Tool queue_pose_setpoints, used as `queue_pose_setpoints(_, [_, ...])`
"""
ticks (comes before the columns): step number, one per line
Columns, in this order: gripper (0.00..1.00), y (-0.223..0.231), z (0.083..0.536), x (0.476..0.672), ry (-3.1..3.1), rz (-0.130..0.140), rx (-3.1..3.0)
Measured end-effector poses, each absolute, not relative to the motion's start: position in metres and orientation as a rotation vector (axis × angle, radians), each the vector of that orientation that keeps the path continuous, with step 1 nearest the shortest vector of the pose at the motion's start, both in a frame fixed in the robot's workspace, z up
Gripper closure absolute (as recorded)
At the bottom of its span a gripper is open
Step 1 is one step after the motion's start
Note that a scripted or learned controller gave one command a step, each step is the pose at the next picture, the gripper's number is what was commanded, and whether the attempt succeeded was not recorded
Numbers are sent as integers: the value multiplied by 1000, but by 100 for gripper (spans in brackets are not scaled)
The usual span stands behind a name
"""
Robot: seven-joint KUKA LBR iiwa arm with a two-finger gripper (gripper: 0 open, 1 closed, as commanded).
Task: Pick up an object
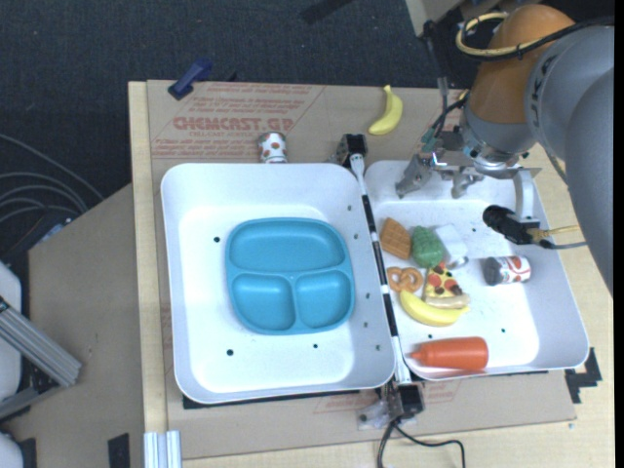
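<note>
Grey gripper [441,172] (over right bin [546,310])

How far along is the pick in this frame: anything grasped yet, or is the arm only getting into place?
Done: nothing lifted; the banana, pretzel, hot dog and can all lie in the right bin. In hand: the gripper sits over that bin's far edge, with no object seen between its fingers. Left: come down on an object, close and lift. The blue tray sits in the left bin.
</note>
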State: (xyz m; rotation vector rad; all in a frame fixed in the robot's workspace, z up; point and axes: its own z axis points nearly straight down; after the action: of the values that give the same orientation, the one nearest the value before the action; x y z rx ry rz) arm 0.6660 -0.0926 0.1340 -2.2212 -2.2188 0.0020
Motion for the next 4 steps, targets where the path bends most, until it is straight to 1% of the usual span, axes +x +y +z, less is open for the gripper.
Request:
queue_pose_setpoints(1, [0,-97,84,656,-2219,3,-2221])
queue_pose_setpoints(2, [100,-97,95,656,-2220,0,-2222])
queue_pose_setpoints(3, [0,-97,95,656,-2219,0,-2222])
queue_pose_setpoints(4, [100,-97,105,657,-2220,-1,-2223])
